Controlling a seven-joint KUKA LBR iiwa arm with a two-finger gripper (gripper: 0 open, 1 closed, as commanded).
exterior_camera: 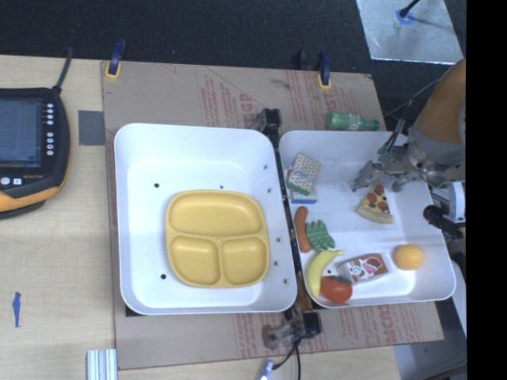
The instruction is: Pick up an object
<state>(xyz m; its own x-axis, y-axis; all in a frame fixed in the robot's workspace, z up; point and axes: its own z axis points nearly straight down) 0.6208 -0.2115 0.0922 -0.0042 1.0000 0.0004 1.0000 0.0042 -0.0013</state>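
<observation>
The hand (380, 175) is hovering low over the far part of the right bin (444, 291), its dark fingers (364, 179) spreading apart with nothing between them. Just beneath and toward the near side, a pizza-slice toy (375, 203) is lying almost touching the fingertips. To the hand's left, a small patterned box (303, 174) is resting against the bin's inner wall, with a sausage toy (302, 228) and a green leafy toy (320, 235) sitting nearer the camera. Farther toward the near rim, a banana (318, 267), a red tomato (336, 290) and a printed snack packet (365, 267) are crowding together, while an orange (409, 256) is sitting apart on the arm's side. Beyond the hand, outside the bin, a green bottle (352, 121) is lying on the cardboard. Well to the left, a yellow divided tray (217, 237) is occupying the left bin (135, 212), and a control pendant (28, 149) is resting on the desk (55, 291) past it
</observation>
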